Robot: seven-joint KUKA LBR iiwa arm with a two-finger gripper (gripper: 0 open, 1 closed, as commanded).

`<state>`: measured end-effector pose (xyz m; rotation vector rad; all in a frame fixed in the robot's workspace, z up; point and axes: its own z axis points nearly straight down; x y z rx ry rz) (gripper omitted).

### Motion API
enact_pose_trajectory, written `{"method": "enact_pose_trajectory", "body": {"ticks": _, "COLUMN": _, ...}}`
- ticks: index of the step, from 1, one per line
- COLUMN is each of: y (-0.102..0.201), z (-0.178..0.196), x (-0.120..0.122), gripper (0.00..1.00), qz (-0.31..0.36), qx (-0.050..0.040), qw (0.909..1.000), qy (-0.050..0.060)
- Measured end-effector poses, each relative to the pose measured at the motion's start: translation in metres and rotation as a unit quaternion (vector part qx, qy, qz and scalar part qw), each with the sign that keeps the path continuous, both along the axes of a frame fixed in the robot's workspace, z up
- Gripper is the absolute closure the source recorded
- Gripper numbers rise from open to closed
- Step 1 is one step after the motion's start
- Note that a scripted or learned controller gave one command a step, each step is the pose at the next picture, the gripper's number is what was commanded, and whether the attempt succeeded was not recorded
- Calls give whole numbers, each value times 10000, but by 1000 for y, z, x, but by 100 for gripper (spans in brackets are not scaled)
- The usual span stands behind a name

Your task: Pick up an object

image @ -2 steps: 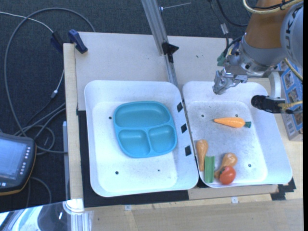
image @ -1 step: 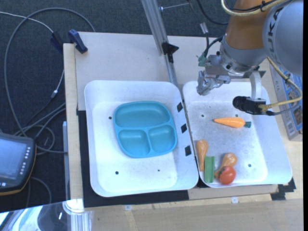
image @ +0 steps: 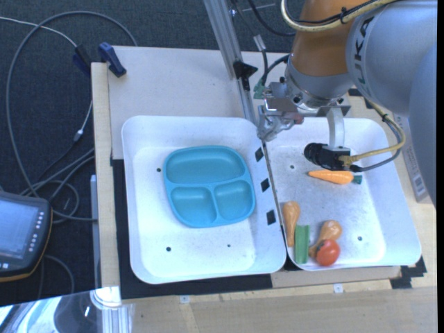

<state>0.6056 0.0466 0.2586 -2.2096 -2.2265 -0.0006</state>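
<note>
My gripper (image: 268, 130) hangs over the far left corner of the right bin (image: 388, 207), close to the wall shared by the two bins. Nothing shows in its grasp. In the right bin an orange carrot (image: 331, 177) with a green end lies near the middle, to the right of and nearer than the gripper. Along the bin's near left side are an orange wedge (image: 290, 216), a green stick (image: 302, 245), a tan-orange piece (image: 330, 229) and a red tomato (image: 327, 254).
The left bin (image: 142, 207) holds a blue divided plate (image: 208, 184) with three compartments. A metal pole (image: 229, 40) rises behind the bins near the gripper. Cables and a handheld screen (image: 21, 238) lie on the floor to the left.
</note>
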Motion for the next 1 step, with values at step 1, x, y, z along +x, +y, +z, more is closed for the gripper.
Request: {"method": "enact_pose_trajectory", "body": {"ticks": 1, "y": 50, "z": -25, "x": -7, "gripper": 100, "qz": -8, "qx": -8, "qw": 10000, "qy": 15}}
